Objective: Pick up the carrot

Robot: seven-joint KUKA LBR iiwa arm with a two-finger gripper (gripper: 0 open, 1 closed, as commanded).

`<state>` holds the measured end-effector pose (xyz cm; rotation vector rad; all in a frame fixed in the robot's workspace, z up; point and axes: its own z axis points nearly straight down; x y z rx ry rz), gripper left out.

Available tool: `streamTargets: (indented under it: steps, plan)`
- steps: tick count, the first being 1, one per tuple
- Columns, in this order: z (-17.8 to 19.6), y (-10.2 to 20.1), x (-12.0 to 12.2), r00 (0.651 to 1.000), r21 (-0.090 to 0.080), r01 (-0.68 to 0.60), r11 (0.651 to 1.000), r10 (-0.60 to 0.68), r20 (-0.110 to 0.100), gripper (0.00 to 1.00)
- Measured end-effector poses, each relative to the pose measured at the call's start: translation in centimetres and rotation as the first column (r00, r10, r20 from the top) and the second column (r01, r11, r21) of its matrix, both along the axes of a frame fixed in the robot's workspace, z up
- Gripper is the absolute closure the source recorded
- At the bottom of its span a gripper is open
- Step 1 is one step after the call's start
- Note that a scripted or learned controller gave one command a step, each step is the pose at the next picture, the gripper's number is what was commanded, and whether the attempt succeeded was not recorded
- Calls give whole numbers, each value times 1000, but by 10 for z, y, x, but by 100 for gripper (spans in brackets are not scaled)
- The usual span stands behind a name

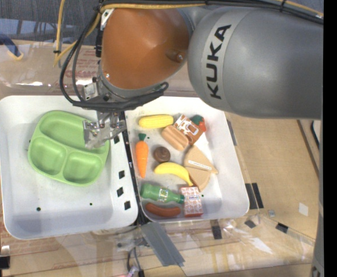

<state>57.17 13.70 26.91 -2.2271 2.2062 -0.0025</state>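
Carrot [141, 158] lies in right bin [233, 178]; jaws over green plate [53, 149], opening impossible to tell.

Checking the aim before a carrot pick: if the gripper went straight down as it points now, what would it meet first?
Probably the green divided plastic plate, near its right rim, not the orange toy carrot; the gripper hangs over the left bin, though depth is unclear.

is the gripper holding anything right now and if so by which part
Nothing is held. The gripper is over the green tray in the left bin, while the carrot lies untouched in the right bin.
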Motion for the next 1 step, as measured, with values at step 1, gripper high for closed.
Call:
streamTargets:
  steps: [1]
  plan:
    - [88,-59,0,984,-2,-176,984,176,4,100]
